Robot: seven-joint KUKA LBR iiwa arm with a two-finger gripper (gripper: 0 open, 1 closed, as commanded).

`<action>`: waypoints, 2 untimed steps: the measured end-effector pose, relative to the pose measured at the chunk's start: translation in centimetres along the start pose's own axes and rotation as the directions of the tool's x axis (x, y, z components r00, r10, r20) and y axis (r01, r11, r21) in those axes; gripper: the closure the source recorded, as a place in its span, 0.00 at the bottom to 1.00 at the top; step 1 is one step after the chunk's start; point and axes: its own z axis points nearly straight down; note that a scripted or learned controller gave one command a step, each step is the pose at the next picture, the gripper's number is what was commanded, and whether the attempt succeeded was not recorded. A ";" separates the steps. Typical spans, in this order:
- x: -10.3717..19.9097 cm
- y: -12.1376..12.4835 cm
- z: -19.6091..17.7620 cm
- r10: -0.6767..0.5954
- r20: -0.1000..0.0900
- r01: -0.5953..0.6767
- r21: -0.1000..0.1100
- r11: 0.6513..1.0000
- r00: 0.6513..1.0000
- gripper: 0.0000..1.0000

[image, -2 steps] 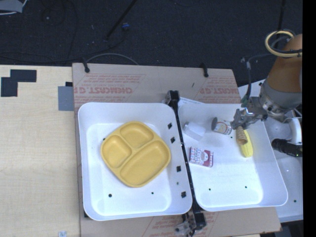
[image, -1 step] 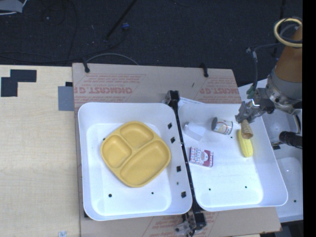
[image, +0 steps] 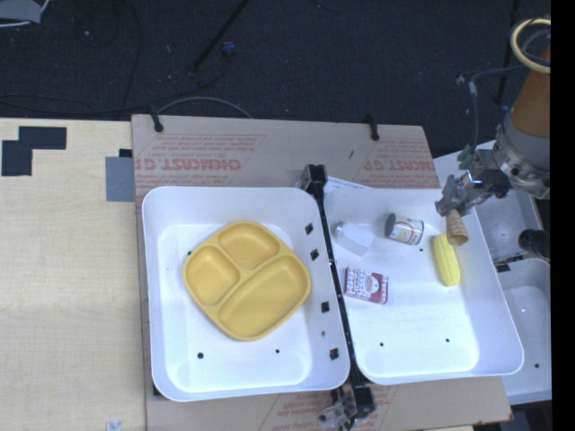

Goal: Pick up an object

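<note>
My gripper [image: 455,197] hangs over the right bin's [image: 422,348] far right rim. Directly below its tip is a small tan cork-like piece [image: 458,230]; whether the two touch I cannot make out. A yellow corn cob [image: 446,259] lies just in front of that piece. Left of the gripper a small can [image: 405,230] lies on its side. A clear whitish bottle [image: 353,234] sits near the divider, and a red and white packet [image: 366,285] lies in front of it.
The left bin [image: 171,348] holds a yellow divided plate [image: 247,279]. A black clamp bar [image: 329,277] runs between the two bins. Cardboard [image: 269,155] lies under both. A white fixture [image: 530,303] stands to the right of the right bin.
</note>
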 end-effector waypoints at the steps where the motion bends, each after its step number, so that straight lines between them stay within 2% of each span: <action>1: 4.6 -2.4 0.9 -0.001 -0.002 0.001 0.006 1.000 1.000 1.00; 2: 9.2 -3.7 0.6 -0.001 -0.002 0.001 0.006 1.000 1.000 1.00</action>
